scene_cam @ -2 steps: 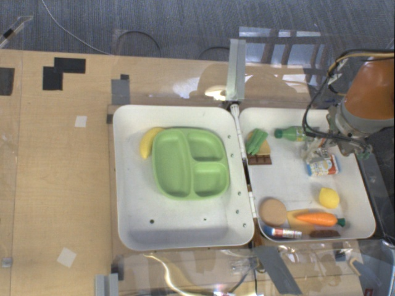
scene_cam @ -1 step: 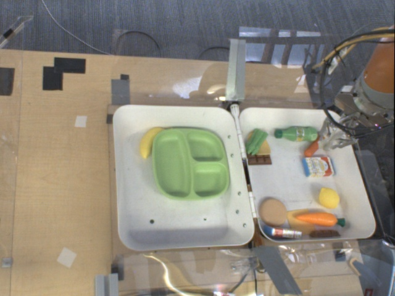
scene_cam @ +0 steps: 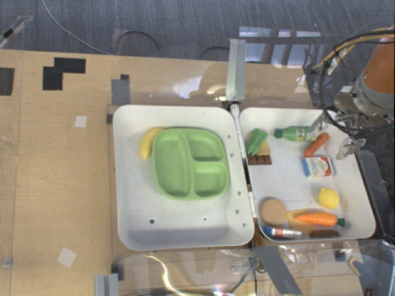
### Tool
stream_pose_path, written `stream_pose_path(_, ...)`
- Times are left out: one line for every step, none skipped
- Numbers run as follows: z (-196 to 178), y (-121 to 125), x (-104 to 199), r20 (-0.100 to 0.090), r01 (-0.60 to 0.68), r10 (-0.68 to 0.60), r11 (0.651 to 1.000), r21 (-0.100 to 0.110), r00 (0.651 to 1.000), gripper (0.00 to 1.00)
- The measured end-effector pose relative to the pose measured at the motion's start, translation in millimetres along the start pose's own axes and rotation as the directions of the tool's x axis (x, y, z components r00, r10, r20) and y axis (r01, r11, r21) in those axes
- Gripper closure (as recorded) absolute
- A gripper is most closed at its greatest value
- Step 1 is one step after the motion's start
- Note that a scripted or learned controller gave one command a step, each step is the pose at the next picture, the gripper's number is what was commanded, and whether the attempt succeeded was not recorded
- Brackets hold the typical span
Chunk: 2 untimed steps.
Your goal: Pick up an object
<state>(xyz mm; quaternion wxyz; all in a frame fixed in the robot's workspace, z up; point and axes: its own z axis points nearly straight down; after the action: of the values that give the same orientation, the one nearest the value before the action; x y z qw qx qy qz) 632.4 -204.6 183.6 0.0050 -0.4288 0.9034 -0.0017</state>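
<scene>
My gripper (scene_cam: 336, 135) hangs over the far right corner of the right bin (scene_cam: 352, 184), its fingers spread and open with nothing between them. A red-orange sausage (scene_cam: 316, 144) lies just left of it, and a green bottle (scene_cam: 293, 132) lies on its side further left. Below the sausage is a small blue, red and white carton (scene_cam: 318, 166). Toward the front of this bin lie a yellow lemon (scene_cam: 329, 197), an orange carrot (scene_cam: 316, 218), a brown round bun (scene_cam: 273, 211), a tube (scene_cam: 284, 231) and a dark bar (scene_cam: 324, 233).
A green leafy piece (scene_cam: 256, 140) and a brown-and-yellow block (scene_cam: 261, 158) sit by the divider. The left bin (scene_cam: 133, 227) holds a green divided plate (scene_cam: 190, 163) with a banana (scene_cam: 148, 142) at its left edge. Cables (scene_cam: 336, 54) trail above the arm.
</scene>
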Motion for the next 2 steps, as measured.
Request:
stream_pose_path(83.8,13.6,12.4,0.000,0.046,-0.046,0.999,0.006,0.999,0.00)
stream_pose_path(84.2,38.7,8.8,0.001,0.025,-0.025,0.999,0.021,1.000,0.00)
